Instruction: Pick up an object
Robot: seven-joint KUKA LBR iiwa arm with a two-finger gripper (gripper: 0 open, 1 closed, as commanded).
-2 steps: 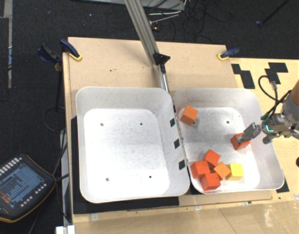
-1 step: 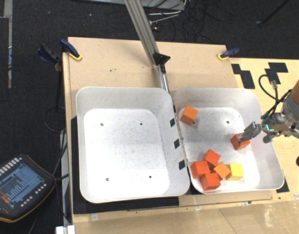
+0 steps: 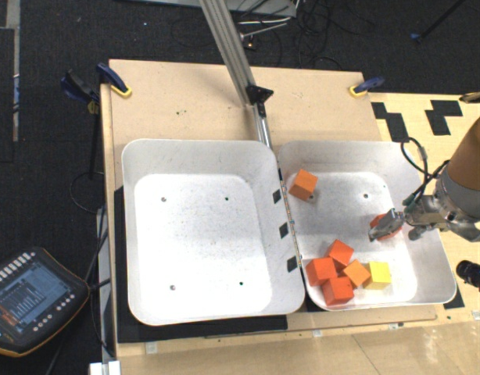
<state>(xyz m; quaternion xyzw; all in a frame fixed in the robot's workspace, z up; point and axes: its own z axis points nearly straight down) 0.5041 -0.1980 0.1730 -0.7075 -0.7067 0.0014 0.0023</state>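
Inside right bin (image 3: pixel 428 291): orange blocks (image 3: pixel 334 270), yellow block (image 3: pixel 379 273); tool (image 3: pixel 387 226) state unclear.

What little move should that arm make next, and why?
Probably a short, slow lift. The gripper sits low in the right white bin with something reddish at its tip; whether it is gripped is unclear, so rising slightly would show.

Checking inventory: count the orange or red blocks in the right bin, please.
5 clear: one orange block alone near the divider, and four in the front cluster. A reddish piece at the claw may be another.
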